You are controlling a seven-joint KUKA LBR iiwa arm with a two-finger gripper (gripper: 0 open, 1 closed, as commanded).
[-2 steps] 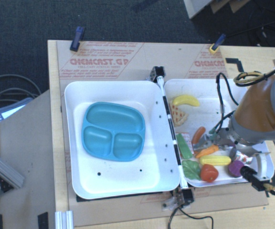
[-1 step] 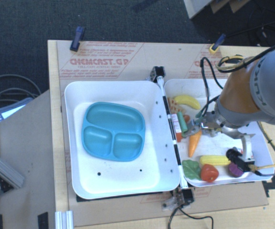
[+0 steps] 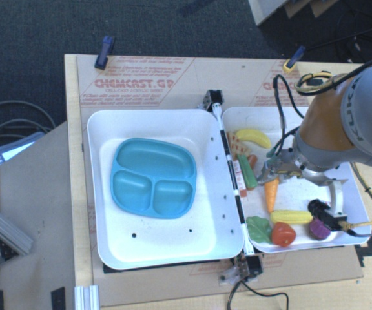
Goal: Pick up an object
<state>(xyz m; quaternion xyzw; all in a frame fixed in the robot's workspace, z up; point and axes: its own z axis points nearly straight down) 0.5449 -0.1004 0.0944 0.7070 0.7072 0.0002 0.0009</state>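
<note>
Crowded right bin (image 3: 360, 192), toys packed close: real risk of a bad grab. Carrot (image 3: 271, 194) lying just beside the green stick (image 3: 247, 173) and close above the near banana (image 3: 292, 216); likely to be nudged sideways instead of caught, or snagged together with a neighbour. Rounded, smooth plastic too, so liable to slip out on the lift. Tomato (image 3: 283, 235), green leaf (image 3: 259, 228) and purple piece (image 3: 319, 228) bunched along the near wall, easily pushed into the rim. Far banana (image 3: 253, 136) lying freer, near the far wall.

Arm reached in from the right, grey body and orange band (image 3: 321, 124) hanging over the right bin, wrist bent down toward the bin's middle. Claw (image 3: 278, 170) set low just over the carrot's top end, near the divider between the bins. Whether spread or pressed together: could not tell, hidden under the wrist. Nothing visibly caught.

Left bin (image 3: 102, 173) holding a blue divided plate (image 3: 154, 176), well apart from the claw. Cables (image 3: 283, 102) looping near the wrist, possibly dragged on a fast move. Both bins on the desk (image 3: 141, 82).
</note>
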